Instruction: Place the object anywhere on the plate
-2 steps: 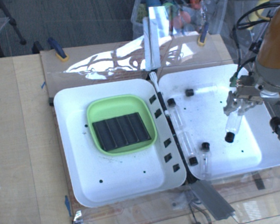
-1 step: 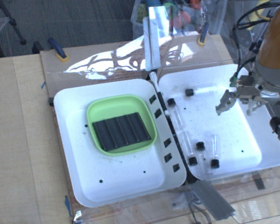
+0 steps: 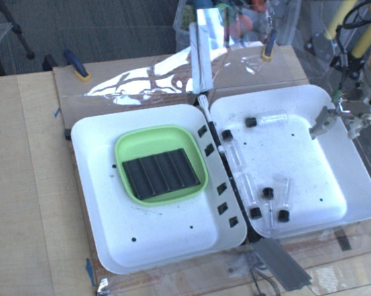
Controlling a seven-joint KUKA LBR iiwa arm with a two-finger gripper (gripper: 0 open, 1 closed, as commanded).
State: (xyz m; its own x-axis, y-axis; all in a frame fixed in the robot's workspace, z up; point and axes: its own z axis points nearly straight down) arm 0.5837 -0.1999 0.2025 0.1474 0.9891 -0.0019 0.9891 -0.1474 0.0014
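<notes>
Left bin (image 3: 103,188) holds a green plate (image 3: 159,140) near its centre. A dark ribbed block (image 3: 160,173) lies flat on the plate, toward the plate's 6 o'clock side. Right bin (image 3: 331,172) contains several clear tubes with black caps: one (image 3: 266,120) at its 11 o'clock, others (image 3: 274,203) around 7 o'clock. The gripper (image 3: 334,117) sits at the right bin's 2 o'clock rim; whether it is parted or closed cannot be determined, and nothing is seen between its fingers.
</notes>
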